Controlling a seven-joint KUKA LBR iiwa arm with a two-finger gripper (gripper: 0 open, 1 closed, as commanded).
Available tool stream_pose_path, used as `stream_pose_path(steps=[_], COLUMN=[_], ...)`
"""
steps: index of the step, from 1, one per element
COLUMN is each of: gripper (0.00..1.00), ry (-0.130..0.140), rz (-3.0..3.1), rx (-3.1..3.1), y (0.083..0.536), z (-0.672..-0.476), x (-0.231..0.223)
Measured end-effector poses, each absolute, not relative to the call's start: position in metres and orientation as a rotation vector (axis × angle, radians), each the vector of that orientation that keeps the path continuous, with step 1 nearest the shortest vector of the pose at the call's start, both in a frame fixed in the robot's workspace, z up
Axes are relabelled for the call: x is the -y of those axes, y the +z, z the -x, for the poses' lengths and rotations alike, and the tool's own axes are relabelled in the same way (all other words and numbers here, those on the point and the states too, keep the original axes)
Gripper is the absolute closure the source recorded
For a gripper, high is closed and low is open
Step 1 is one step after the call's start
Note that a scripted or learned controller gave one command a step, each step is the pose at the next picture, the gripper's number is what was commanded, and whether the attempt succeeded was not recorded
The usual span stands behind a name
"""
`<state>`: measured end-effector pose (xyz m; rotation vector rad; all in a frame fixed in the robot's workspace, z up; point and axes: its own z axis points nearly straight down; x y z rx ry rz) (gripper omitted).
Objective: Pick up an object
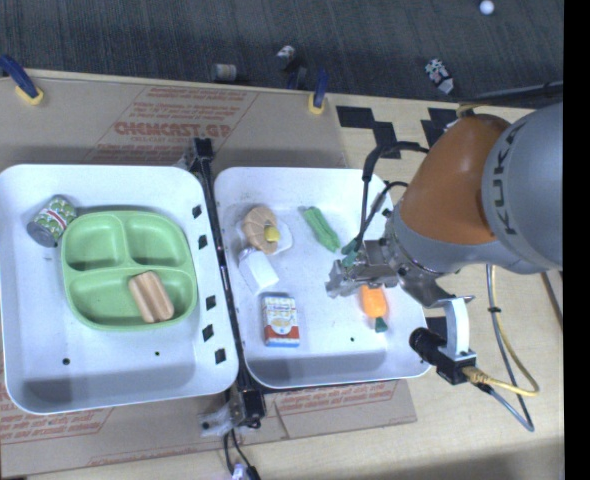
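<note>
Arm: I see one grey arm [495, 198] with its orange band reaching in from the right, bent over the right-hand bin.
End effector: one end effector [355, 273], low over the right side of the right bin [305, 373]; from this slant I cannot tell its state, and I see nothing clearly in its grip.
Bins: two white bins side by side on the surface [175, 128], the left bin [95, 383] and the right one touching along the middle.
Right bin count: I count five loose things.
Orange piece: one carrot-like orange object [375, 304] with a green end, lying on the bin floor just below the end effector, very close to it.
Green piece: one long green object [323, 227], tilted, up and left of the end effector, apart from it.
Round item: one tan round object with a yellow spot [262, 228], near the bin's upper left.
White item: one small white object [258, 268] just below the tan one.
Box: one small carton [281, 321] with a red and white face, lying near the bottom middle.
Left bin count: one green divided tray [125, 238], one tan sausage-shaped piece [150, 296] in its lower right compartment, and one small can [52, 218] just beside the tray's upper left corner.
</note>
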<state>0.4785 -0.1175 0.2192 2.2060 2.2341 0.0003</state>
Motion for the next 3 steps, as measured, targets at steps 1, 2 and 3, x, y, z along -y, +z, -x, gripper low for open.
stream_pose_path(steps=[1, 2, 3], gripper=[1.0, 1.0, 1.0], ry=[-0.004, -0.002, 0.002], rz=[-2.216, -2.21, -2.214], rx=[-2.23, -2.234, -2.227], y=[0.189, 0.2, 0.241], z=[-0.476, -0.478, -0.478], x=[0.171, 0.171, 0.116])
